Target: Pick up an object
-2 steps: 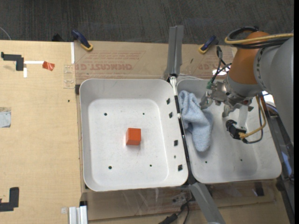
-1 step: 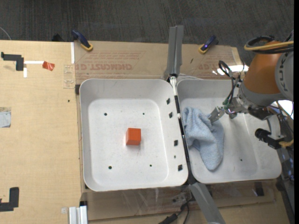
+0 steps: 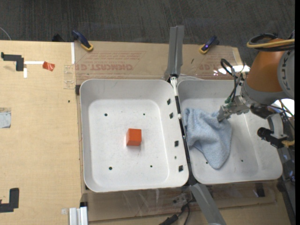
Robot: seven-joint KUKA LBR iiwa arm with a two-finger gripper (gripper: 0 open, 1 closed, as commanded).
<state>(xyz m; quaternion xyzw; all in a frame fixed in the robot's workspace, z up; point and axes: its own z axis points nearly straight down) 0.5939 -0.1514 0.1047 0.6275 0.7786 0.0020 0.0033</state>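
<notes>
The bench (image 3: pixel 37 139) carries 2 white bins: the left bin (image 3: pixel 93 139) and the right bin (image 3: pixel 253 168), split by a grey divider (image 3: pixel 176 55). The arm (image 3: pixel 269 74) reaches into the right bin. A light blue cloth (image 3: pixel 208 137) lies crumpled in that bin's left half, its long axis running from upper left to lower right. The gripper (image 3: pixel 224 115) sits at the cloth's upper right edge, touching it, so the cloth spreads down and left from the tip; whether it has closed on the fabric I cannot tell. 1 small orange block (image 3: pixel 134 137) rests well apart in the left bin.

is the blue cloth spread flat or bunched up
Bunched up: the blue cloth lies crumpled with folds in the right bin, its upper edge peaked at the tool.
</notes>
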